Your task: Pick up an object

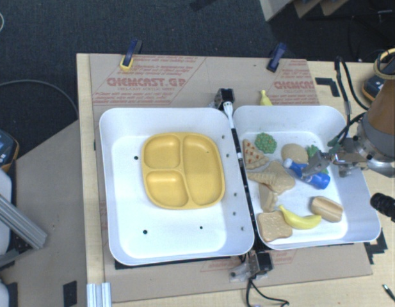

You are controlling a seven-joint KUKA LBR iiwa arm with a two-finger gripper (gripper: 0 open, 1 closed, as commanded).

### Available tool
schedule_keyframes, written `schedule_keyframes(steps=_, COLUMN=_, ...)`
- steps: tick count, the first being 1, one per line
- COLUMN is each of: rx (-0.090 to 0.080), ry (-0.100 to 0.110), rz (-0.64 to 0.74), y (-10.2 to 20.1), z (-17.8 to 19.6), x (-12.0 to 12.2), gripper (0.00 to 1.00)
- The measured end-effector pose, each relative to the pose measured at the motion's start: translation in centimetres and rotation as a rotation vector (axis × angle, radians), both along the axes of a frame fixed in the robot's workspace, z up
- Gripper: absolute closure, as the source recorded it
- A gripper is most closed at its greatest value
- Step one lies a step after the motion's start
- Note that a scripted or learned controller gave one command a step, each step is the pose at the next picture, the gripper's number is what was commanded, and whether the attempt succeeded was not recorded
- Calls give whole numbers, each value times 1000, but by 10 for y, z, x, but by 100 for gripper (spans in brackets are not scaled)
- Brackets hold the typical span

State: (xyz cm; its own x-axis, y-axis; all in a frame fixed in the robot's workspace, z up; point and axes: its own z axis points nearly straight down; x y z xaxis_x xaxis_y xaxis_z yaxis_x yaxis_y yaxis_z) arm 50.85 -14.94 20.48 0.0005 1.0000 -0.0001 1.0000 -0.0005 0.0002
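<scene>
Left bin (120,190) holds a yellow divided plate (183,170), right bin (357,216) the toy food. The gripper (325,160) sits low at middle right, right over the blue bottle (309,173), which lies slanting toward lower right. Can't tell if it's gripping anything, honestly.

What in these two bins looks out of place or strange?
One small yellow item lies outside the right bin, on the board behind its back rim, apart from the toy foods piled inside. The yellow divided plate sits flat in the left bin.
</scene>
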Motion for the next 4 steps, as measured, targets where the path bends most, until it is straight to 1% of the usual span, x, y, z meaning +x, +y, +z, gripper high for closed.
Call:
schedule_keyframes(steps=1, rx=5, ry=13, rz=0, y=15, z=-104, x=-33, gripper=0)
schedule_keyframes(steps=2, rx=0, ry=-4, rz=5, y=39, z=-121, x=37, gripper=0)
schedule_keyframes(steps=3, rx=0, ry=-9, rz=3, y=62, z=-15, x=-12, gripper=0)
schedule_keyframes(steps=4, rx=5, ry=4, rz=9, y=144, z=-20, x=-30, gripper=0)
